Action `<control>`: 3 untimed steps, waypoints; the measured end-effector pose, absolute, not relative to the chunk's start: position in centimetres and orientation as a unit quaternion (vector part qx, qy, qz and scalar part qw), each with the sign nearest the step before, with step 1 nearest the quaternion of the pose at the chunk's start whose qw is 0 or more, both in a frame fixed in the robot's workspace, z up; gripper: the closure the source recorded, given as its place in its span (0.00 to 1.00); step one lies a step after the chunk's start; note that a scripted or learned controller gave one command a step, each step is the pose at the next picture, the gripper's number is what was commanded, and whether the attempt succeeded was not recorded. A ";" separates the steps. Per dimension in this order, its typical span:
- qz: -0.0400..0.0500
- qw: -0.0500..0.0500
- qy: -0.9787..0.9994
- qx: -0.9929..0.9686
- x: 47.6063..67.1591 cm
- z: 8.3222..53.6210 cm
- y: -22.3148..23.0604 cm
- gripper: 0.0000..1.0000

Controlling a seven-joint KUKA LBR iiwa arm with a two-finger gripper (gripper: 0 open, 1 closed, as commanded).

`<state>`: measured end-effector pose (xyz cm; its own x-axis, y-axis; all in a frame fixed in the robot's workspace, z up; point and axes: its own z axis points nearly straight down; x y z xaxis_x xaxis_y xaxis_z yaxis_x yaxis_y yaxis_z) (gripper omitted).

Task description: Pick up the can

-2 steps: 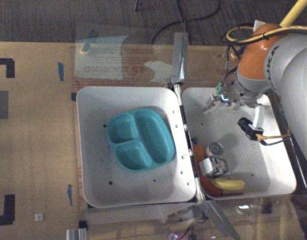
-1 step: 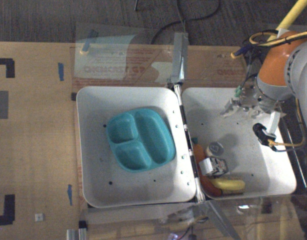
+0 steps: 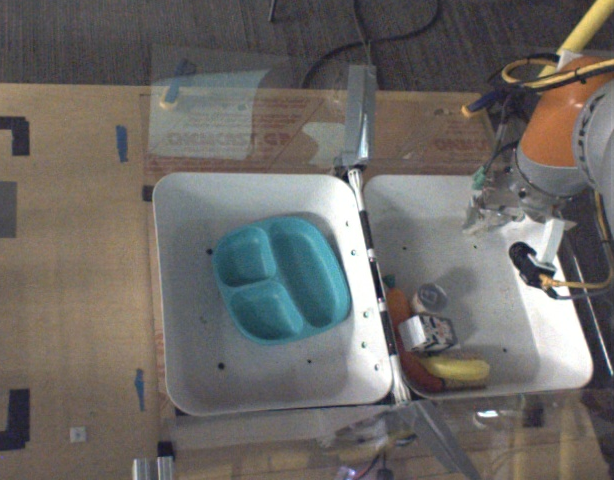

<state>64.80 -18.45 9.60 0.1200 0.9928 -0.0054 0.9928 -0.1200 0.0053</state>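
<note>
We note the small silver metal can (image 3: 430,297) standing upright in the right shallow white bin (image 3: 547,353), near its left wall, just above a crumpled foil-like object (image 3: 428,333) and a yellow banana (image 3: 457,369). Our tool (image 3: 495,211) hovers well apart, upper right; its state we cannot tell. Pickup not yet begun.

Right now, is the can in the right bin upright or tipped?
Upright: the can shows its round top to the camera, standing beside the banana in the right bin.
</note>
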 end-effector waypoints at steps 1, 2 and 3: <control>-0.001 0.000 0.665 0.747 64.6 9.5 -18.2 1.00; -0.001 0.000 0.541 0.841 64.3 14.1 -16.3 1.00; -0.002 0.000 0.409 0.912 65.9 23.9 -10.3 1.00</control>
<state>65.95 -10.27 23.95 0.6651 0.7468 -0.0034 0.7468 -0.6651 -0.0024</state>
